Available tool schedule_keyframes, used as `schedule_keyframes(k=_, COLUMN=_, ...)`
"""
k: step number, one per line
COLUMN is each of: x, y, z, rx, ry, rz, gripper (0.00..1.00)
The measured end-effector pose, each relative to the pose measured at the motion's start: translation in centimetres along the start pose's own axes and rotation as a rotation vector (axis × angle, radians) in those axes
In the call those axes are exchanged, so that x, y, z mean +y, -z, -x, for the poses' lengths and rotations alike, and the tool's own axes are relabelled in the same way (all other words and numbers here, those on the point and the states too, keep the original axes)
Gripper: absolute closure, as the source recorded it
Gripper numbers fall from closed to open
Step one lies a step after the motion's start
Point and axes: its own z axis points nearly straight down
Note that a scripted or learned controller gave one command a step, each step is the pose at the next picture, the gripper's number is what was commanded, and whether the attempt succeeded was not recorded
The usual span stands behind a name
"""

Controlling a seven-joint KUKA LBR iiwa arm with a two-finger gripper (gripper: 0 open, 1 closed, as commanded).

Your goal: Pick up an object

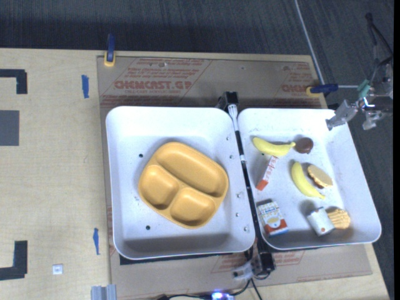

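My gripper (353,117) hangs at the right bin's far right corner, above its rim, small and partly cut by the view's edge. Its two grey fingers (340,114) stand apart, open, with nothing between them. In the right bin (365,195) lie a small banana (272,146), a brown round piece (304,145), a red and white tube (267,172), a larger banana (301,180) with a sandwich cookie (320,177) on it, a small carton (272,217), a white cup (319,221) and a waffle (338,217). All of them sit well below and left of the gripper.
The left bin (122,167) holds a yellow divided plate (182,184). A black divider clip (230,100) sits between the bins at the back. Brown cardboard (162,80) lies under both bins. A thin cable (306,30) runs up from the gripper.
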Motion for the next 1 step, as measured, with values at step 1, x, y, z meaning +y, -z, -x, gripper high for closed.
schedule_keyframes(k=1, x=0.68, y=-14.39, z=-4.2, rx=0.001, ry=0.0, rz=-0.002, gripper=0.0)
